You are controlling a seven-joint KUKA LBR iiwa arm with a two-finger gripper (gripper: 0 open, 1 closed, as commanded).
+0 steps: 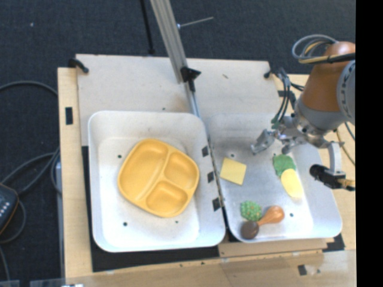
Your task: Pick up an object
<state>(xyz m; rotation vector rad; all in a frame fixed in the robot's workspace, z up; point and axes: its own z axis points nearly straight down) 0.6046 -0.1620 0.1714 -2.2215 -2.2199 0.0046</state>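
1. Table (137, 88): carries two white bins side by side. Left bin (108, 220) holds a yellow tray (158, 176), flat and roughly central. Right bin (323, 217) holds all the small items, so any pick must be made there

2. Candidates in the right bin: a yellow block (233, 171) lying flat near the left wall, well apart from the rest; a green piece (283, 162) touching a yellow piece (292, 183) on the right side; a green lump (251, 209), a brown ball (249, 229) and an orange piece (273, 214) clustered at the front edge

3. Arm (326, 91): reaches in from the right, wrist over the rear of the right bin. Jaws (272, 142) hang just behind the green piece, near it; contact cannot be confirmed

4. Jaw state: cannot tell whether released or clenched; nothing is visible between them

5. Judgement: the position suggests an approach to the green and yellow pair. Being in contact, the two may shift together

6. Task status: no object lifted yet
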